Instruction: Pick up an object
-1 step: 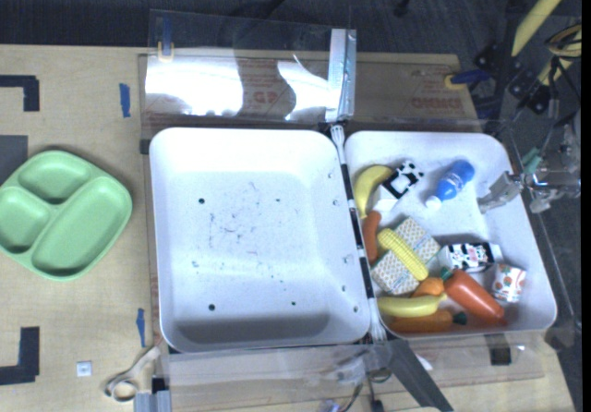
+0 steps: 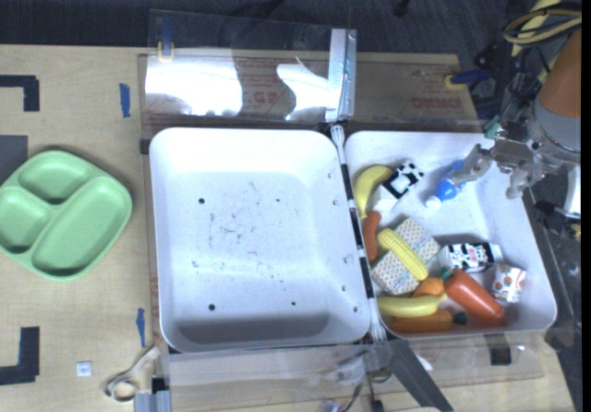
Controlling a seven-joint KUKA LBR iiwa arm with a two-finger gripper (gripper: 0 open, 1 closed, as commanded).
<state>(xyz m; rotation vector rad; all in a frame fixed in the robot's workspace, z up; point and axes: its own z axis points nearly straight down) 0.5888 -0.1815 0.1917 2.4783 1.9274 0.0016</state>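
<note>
Though tilted, carrot [image 2: 476,296] (tip rightward)

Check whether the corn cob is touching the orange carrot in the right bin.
Apart. In the camera view, the corn cob lies on the waffle, and bare waffle plus white bin floor separates it from the carrot.

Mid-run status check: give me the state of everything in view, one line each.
Arm's tool: raised over the right bin's far right edge.
Right bin: holds all the toys.
Left bin: scuffed floor, no toys in it.
Upper banana: lying by the divider.
Corn cob: lying on a sponge-like block.
Carrot: lying near the front edge.
Green divided plate: on the bench, left of the bins.
</note>
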